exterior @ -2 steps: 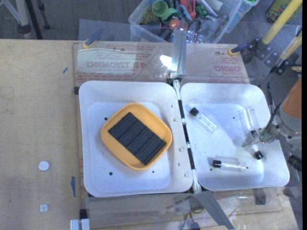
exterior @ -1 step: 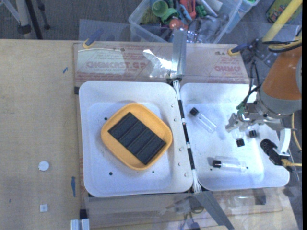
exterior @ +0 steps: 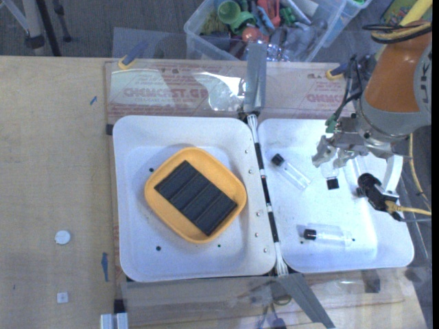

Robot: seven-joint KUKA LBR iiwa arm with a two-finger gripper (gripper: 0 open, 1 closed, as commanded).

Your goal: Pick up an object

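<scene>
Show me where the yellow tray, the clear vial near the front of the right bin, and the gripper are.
yellow tray (exterior: 167,219): camera view, its front-left rim.
clear vial (exterior: 330,235): camera view, middle of its clear body.
gripper (exterior: 336,160): camera view, between its fingertips.

One camera hung above the bench (exterior: 48,149) and looked down at a slant; it stood far enough back to take in both white bins, the left bin (exterior: 123,204) and the right bin (exterior: 391,249); the arm (exterior: 398,74) entered from the right; beyond the far edge sat what seemed a clear tub (exterior: 206,26) of toys.
</scene>
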